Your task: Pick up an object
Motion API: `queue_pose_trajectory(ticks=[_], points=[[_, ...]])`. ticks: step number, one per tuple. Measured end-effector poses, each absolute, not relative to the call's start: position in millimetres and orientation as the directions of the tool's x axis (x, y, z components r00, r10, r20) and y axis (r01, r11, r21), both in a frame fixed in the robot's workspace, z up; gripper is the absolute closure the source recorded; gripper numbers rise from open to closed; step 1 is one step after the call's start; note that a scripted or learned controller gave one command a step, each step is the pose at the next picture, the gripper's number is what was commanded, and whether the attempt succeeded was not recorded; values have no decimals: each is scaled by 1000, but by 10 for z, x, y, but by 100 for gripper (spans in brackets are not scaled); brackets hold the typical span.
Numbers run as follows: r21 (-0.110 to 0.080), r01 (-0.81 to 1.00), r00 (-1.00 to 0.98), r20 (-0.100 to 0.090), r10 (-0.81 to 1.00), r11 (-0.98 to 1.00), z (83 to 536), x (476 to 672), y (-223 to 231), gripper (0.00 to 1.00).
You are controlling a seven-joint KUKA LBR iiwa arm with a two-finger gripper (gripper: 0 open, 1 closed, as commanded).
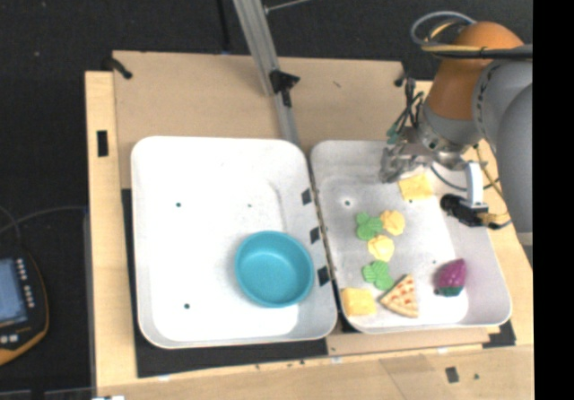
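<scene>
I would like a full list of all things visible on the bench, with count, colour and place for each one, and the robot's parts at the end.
left bin: 1, white, left on the bench
right bin: 1, white, touching the left bin's right side
bowl: 1, blue, near right part of the left bin
green toy pieces: 2, green, middle of the right bin
yellow toy pieces: 4, yellow, spread through the right bin; one lies by the gripper
pizza slice toy: 1, orange and yellow, near edge of the right bin
purple toy: 1, purple, near right of the right bin
arm: 1, grey and orange, from the right
gripper: 1, grey, over the right bin's far part
</scene>
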State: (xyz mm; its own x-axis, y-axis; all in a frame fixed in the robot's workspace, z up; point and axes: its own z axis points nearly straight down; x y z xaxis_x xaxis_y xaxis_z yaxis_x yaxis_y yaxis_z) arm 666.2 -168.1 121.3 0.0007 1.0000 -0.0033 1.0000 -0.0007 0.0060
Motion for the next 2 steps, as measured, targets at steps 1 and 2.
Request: queue_pose_trajectory(ticks=[1,2], points=[[9,1000,0,-2,1000,0,1873,6682,-1697,100],[3,1000,1,-2,1000,-1,2386,6693,-1806,100]])
